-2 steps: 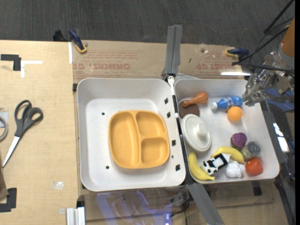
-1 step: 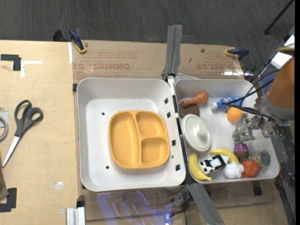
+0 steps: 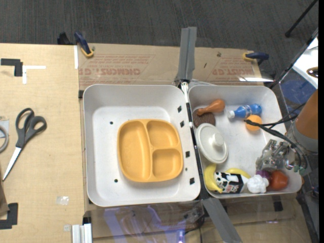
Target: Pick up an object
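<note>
My gripper (image 3: pixel 274 158) hangs low over the right side of the right bin (image 3: pixel 238 91), just above and left of a red round toy (image 3: pixel 279 180). Beside that toy lie a white lumpy piece (image 3: pixel 256 184) and a small purple bit (image 3: pixel 262 174). Further left along the front wall are a black and white figure (image 3: pixel 227 181) and a yellow banana (image 3: pixel 209 178). A white round lid (image 3: pixel 212 142) sits at the bin's left. An orange ball (image 3: pixel 253 122), a blue and white bottle (image 3: pixel 245 111) and a brown drumstick (image 3: pixel 211 107) lie at the back.
The left bin (image 3: pixel 98 151) holds a yellow divided plate (image 3: pixel 150 150). Scissors (image 3: pixel 24 130) lie on the bench at far left. Black cables (image 3: pixel 276 121) run from the arm across the right bin's back corner. Clamps grip the cardboard behind the bins.
</note>
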